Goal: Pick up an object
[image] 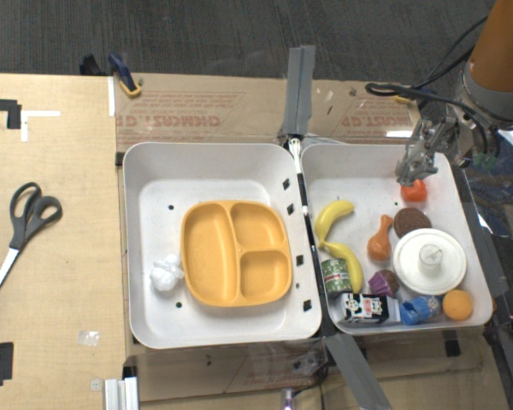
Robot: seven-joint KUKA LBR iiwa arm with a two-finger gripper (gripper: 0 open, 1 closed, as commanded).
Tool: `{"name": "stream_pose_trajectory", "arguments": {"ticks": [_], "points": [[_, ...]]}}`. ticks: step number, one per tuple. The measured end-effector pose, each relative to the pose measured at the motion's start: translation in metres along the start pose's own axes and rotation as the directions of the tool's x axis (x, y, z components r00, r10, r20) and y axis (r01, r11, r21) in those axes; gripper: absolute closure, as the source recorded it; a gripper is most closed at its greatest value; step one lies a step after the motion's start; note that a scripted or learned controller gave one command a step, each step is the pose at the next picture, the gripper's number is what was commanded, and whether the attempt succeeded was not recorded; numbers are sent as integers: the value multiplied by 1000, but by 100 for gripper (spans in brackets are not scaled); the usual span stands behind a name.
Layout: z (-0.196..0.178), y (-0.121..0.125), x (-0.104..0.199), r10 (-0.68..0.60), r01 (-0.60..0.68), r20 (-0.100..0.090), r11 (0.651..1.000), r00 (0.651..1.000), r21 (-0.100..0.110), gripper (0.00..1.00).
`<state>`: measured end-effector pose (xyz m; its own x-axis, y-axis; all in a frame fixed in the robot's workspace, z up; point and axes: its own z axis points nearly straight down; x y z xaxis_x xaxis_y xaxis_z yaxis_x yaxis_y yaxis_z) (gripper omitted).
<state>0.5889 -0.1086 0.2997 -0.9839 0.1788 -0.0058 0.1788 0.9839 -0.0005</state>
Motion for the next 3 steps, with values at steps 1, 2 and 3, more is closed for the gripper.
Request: {"name": "stream_pose_trajectory", "arguments": {"ticks": [1,2,3], "points": [[6,-92,-44,-606,606,1,796,796,-2,100],[6,-92,-44,-605,605,1,796,796,-2,0],[166,-103,-59,-620,620,0,785,785,-3,0]]}}
